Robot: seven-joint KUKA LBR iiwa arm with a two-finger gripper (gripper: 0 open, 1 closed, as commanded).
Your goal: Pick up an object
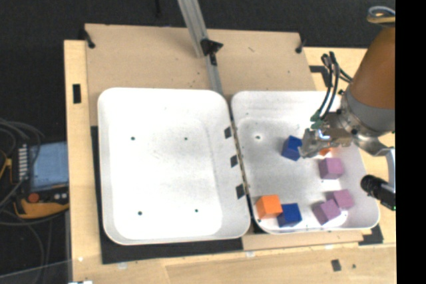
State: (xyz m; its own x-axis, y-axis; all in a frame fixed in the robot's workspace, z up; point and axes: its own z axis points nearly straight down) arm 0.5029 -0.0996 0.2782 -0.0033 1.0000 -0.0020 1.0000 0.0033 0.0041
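Sitting near the middle of the right bin point(266, 110), the blue cube point(291, 147) I'm after is a small, matte block with one corner turned toward me. My gripper point(314, 145) is right against its right side, touching or nearly so; I cannot tell from here whether the fingers are open or closed, and I see no block between them. The arm point(373, 83) comes in from the right, its orange band above the grey wrist, bent down over the bin's right half with cables looping along its left side.

Counting what I can see in the right bin: two blue cubes, the second point(289, 214) at the front edge; one orange cube point(269, 205) touching that second blue one; three purple cubes point(331, 167) along the right side, two of them close together near the front. A small orange patch point(325, 151) shows just beside the gripper. The left bin point(166, 163) lies alongside.
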